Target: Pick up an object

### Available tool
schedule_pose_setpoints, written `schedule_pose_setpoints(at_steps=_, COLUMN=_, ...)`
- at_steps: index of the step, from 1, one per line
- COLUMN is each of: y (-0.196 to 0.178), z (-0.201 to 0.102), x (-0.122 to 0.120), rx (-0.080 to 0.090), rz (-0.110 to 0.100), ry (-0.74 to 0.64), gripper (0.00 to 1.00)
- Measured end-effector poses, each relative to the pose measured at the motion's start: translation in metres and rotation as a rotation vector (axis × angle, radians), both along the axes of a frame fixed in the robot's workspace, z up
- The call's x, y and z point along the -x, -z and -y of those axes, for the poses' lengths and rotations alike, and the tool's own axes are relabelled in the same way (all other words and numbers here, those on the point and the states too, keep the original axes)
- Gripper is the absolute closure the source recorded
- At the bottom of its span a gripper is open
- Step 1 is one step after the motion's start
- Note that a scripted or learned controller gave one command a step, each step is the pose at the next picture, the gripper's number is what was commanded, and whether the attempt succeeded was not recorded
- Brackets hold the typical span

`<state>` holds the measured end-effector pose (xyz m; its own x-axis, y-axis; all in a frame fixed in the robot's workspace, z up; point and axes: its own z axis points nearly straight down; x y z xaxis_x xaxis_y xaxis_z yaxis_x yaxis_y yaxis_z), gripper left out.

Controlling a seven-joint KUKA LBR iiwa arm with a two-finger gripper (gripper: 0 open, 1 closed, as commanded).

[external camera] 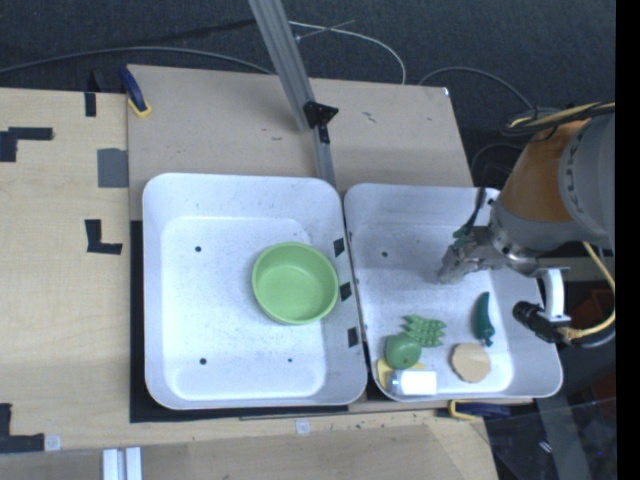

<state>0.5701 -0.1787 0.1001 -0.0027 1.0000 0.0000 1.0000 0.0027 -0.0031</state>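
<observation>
- Camera view, from above the bench: the grey arm [560, 193] with its orange band reaches in from the right, its gripper [458, 264] low over a bare stretch of the right bin [400, 218]
- Whether the gripper is spread or closed cannot be told at this slant; nothing shows in its grasp
- The things to pick cluster along the right bin's near edge, toward the viewer from the gripper: a dark green pepper-like piece [484, 318], a leafy green toy [424, 329], a round green piece [403, 351], a tan round piece [470, 362] and a small white block [418, 381]
- The pepper-like piece lies nearest, just down and to the right of the gripper, its long axis running roughly away from the viewer; a short move toward the near edge would likely bring the tool over it
- A green bowl [294, 283] sits alone in the left bin [190, 228], well apart from the gripper
- No brand, label or writing can be read anywhere
</observation>
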Motion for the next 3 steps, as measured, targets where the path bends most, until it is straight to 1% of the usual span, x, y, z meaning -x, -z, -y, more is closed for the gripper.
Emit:
schedule_pose_setpoints(at_steps=1, y=-0.063, z=0.002, x=0.002, rx=0.002, rz=0.008, ry=0.002, gripper=1.0)
schedule_pose_setpoints(at_steps=3, y=-0.172, z=0.004, x=0.003, rx=0.002, rz=0.008, ry=0.001, gripper=1.0)
